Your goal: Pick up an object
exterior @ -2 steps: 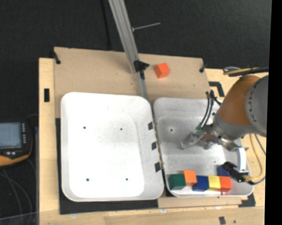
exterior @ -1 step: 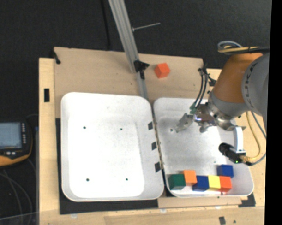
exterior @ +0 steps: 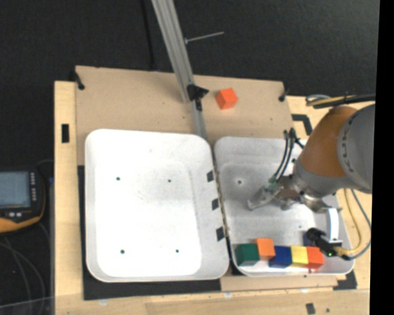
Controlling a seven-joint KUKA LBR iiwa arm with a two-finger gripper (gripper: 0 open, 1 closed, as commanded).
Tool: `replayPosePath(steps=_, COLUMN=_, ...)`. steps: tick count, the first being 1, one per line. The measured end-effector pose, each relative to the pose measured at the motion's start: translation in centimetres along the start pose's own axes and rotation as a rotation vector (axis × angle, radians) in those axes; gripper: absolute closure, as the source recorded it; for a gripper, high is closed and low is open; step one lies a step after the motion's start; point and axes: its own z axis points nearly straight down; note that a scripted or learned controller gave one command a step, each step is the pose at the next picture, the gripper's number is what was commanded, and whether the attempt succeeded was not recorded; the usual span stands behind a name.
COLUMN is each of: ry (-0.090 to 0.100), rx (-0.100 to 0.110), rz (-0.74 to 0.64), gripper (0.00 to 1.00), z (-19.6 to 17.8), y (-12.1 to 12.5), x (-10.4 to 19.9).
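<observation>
The left bin (exterior: 147,203) lies bare. Along the right bin's (exterior: 248,158) near wall sit the green (exterior: 247,253), orange (exterior: 265,247), blue (exterior: 282,256), yellow (exterior: 299,255) and red (exterior: 315,258) blocks. Above them hovers the hand (exterior: 263,200), probably approaching; whether it is open or closed cannot be told.

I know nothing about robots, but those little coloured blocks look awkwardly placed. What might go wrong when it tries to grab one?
1. The blocks sit in a tight row touching each other against the right bin's near wall, so fingers may find no gap to slide into and could shove them instead.
2. The gripper hangs over bare bin floor, apart from the row; closing there would likely grab nothing.
3. The orange cube lies outside both bins on the board, probably an unlikely target.
</observation>
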Motion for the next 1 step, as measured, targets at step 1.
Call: replayPosePath(steps=1, ry=-0.002, rx=0.0, rz=-0.003, gripper=0.0, z=-0.25, y=-1.11, x=-2.88)
